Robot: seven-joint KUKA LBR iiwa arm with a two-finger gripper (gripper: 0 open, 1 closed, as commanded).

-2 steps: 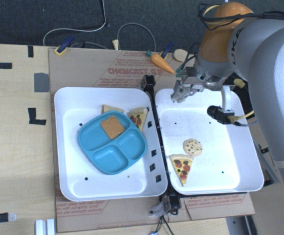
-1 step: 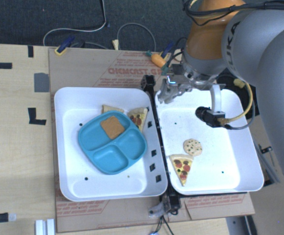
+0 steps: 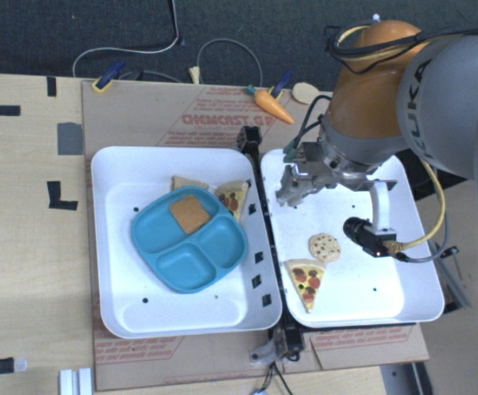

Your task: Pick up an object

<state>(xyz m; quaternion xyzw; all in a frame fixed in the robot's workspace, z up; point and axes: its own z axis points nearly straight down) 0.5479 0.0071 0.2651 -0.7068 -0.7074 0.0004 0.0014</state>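
A: Where is the tool (image 3: 293, 189) at this moment?

B: It hangs over the far left part of the right bin (image 3: 403, 299), close to the wall between the two bins. The grey arm (image 3: 403, 89) with the orange band comes in from the right and covers the far part of that bin.

A: Is the tool released or clenched?

B: I cannot tell. The end of it is small and dark against the white floor, and nothing is seen between its tips.

A: Which things lie in the right bin?

B: A round cookie (image 3: 324, 246) lies near the middle, and a pizza slice (image 3: 306, 281) is just beside it, on the near side, with its point toward the near edge. Both are apart from the tool.

A: And the left bin (image 3: 111, 245)?

B: A blue tray (image 3: 191, 241) with compartments is there. A brown square toast (image 3: 190, 213) lies in its far compartment. A second pizza slice (image 3: 234, 196) lies at the far right edge of the tray, partly under it.

A: Anything on the table (image 3: 25, 220) outside the bins?

B: An orange carrot (image 3: 270, 105) lies on the cardboard behind the bins.
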